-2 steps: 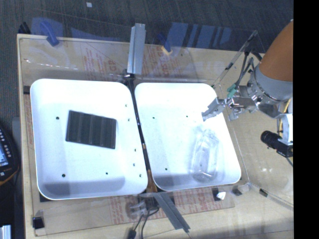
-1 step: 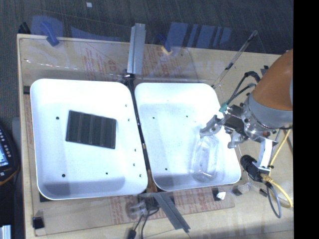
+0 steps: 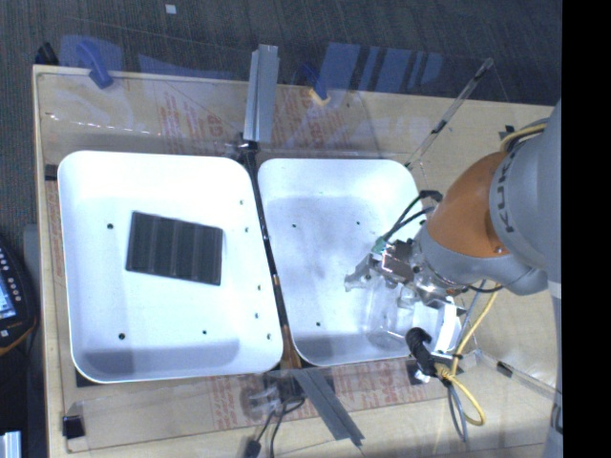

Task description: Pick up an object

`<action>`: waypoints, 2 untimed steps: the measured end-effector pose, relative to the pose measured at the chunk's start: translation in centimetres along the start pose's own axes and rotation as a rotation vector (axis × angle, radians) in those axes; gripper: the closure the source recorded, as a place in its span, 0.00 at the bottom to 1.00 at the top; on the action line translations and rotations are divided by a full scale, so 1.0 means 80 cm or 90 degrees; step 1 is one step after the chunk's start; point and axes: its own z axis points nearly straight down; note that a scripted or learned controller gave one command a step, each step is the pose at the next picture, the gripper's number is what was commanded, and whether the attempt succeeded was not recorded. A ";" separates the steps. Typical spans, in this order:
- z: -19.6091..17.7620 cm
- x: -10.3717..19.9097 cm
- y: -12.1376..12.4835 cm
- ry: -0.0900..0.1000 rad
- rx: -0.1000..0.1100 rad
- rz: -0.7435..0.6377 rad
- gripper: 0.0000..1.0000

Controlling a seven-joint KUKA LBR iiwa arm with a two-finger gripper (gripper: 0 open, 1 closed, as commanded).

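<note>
You have two white bins side by side on the bench (image 3: 143, 93). In the left bin (image 3: 86, 208) a dark ribbed rectangular pad (image 3: 176, 247) lies flat near the bin's centre, a little toward its far edge, slightly skewed against the walls, touching none of them.

The arm (image 3: 496, 227) comes in from the right, its orange band (image 3: 468, 213) hanging over the right edge of the right bin (image 3: 315, 218). The gripper (image 3: 387, 289) sits low over that bin's near right corner, well apart from the pad (the divider between the bins lies between them). Around the tool you see pale metal parts, a green-tipped cable and a yellow one trailing toward the bench's near edge, but I cannot tell how the gripper stands at its tip; it blurs into the white floor. No object is discernible at it.
</note>
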 end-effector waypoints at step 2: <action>-0.128 0.008 -0.007 0.001 0.011 -0.135 0.00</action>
